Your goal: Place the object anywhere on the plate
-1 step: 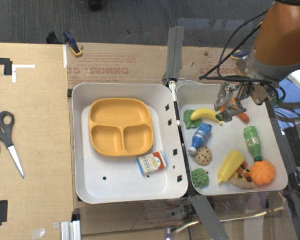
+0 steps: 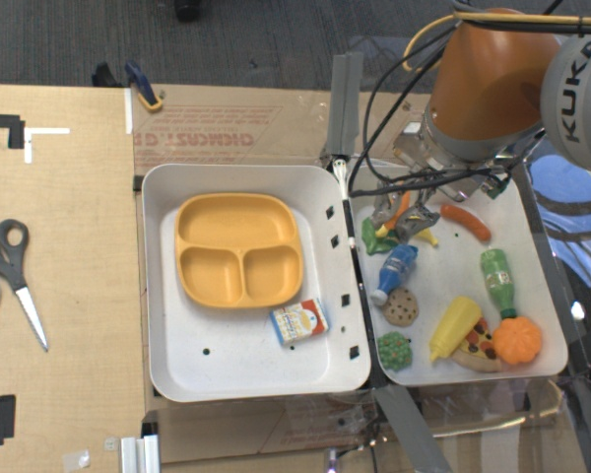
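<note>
Basically the arm (image 2: 492, 67), grey with a big glossy orange band, hangs over the top of the right bin (image 2: 532, 264), and its gripper (image 2: 406, 213) sits low among a small cluster of toys by the bin's upper left corner; whether it is clenched or released cannot be told from here, and nothing can be confirmed as held. The left bin (image 2: 167, 294) is shallow white plastic and carries the plate (image 2: 240, 249), a smooth yellow-orange tray with rounded corners and three compartments, its long side running left to right. The plate lies left of the gripper and slightly lower in view, across the divider between the two bins, so the coming carry looks like a leftward sweep over that wall. Which toy is the object is unclear; likely one of the pieces right at the gripper, a thin carrot (image 2: 401, 207) and a green leafy bit (image 2: 377, 235). Also in the right bin: yellow wedge (image 2: 454, 325), bumpy orange fruit (image 2: 517, 341), green bottle (image 2: 496, 279) lying lengthwise top to bottom, red sausage (image 2: 467, 221) on a diagonal, blue bottle (image 2: 395, 270) tilted, speckled cookie (image 2: 402, 308), knobbly broccoli (image 2: 395, 351). A small flat carton (image 2: 298, 322) lies in the left bin just below the plate's lower right corner, close beside it. Scissors (image 2: 15, 274) lie on the counter (image 2: 59, 363), well apart.
</note>
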Controlling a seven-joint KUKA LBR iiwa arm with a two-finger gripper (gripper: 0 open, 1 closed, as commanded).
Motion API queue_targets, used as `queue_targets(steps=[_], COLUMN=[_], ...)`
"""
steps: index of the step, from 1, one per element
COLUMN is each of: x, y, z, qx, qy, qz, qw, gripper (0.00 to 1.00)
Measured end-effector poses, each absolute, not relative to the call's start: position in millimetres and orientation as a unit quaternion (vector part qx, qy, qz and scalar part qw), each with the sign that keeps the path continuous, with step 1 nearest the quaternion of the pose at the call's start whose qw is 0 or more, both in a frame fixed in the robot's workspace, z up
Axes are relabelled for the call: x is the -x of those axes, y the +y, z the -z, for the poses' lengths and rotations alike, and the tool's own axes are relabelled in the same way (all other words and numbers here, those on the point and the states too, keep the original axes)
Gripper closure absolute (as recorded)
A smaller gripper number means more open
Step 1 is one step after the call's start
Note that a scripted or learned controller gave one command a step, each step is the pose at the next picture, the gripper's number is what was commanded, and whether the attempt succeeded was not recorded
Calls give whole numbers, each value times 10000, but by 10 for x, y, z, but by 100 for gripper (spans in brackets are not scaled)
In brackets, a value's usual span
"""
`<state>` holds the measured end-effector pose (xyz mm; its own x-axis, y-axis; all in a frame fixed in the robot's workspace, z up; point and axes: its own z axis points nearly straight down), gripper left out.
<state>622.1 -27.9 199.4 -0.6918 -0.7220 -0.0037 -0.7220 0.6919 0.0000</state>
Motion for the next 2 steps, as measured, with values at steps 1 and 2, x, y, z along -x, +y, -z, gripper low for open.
queue_targets(steps=[1,2], x=[-6561,-6600], y=[558,1138], z=[-3049,-3212], qx=[4965,5997], qy=[8680,8002], qz=[-3,-7], qw=[36,31], gripper=[100,100])
